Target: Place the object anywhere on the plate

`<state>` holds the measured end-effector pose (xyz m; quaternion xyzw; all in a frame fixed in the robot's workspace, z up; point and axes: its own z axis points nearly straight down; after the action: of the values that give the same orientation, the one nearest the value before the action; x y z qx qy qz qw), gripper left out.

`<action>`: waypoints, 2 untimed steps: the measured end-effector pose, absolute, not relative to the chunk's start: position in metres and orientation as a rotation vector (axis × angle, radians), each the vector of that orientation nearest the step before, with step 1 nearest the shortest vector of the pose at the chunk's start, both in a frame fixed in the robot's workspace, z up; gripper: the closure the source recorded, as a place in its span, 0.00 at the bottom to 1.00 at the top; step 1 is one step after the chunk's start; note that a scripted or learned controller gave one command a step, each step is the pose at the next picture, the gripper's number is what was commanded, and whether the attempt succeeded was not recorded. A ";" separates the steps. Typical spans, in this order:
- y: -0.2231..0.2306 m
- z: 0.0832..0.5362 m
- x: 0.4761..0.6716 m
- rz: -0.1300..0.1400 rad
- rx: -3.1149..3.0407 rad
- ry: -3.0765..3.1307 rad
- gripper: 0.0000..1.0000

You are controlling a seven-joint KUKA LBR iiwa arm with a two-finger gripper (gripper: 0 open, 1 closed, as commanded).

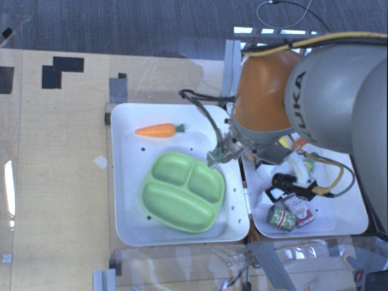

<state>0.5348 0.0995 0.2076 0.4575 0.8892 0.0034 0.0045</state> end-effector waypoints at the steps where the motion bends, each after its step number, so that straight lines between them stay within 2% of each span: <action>1: 0.100 0.208 0.535 0.011 1.434 2.785 0.00; 2: 0.099 0.216 0.537 0.013 1.430 2.784 1.00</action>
<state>0.5372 0.0992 0.2157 0.4570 0.8894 0.0042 0.0059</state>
